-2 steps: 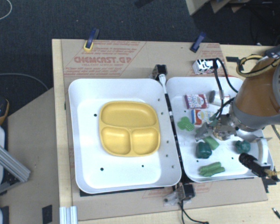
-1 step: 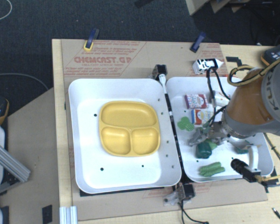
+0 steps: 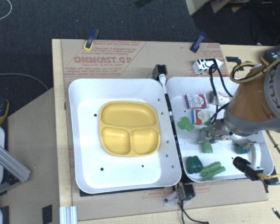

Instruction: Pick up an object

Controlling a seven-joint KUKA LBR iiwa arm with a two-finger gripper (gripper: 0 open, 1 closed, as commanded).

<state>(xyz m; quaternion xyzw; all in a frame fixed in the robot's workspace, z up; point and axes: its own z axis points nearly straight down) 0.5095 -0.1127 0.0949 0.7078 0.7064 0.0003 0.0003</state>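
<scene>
Your tool [image 3: 209, 135] hangs low in the right bin [image 3: 177, 85], and you cannot tell how it is set. Just below it lies a small green piece [image 3: 206, 147], likely the target, so this looks like the reach-and-grasp step. Next you need a straight descent, a firm close, then a lift. A dark green block [image 3: 193, 163] and green pods [image 3: 212, 170] sit near; the bin's centre wall lies left.

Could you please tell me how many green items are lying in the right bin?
4 that I can see: a light one near the divider, a small one by the gripper, a dark one and a long one in front. The arm may hide more.
</scene>
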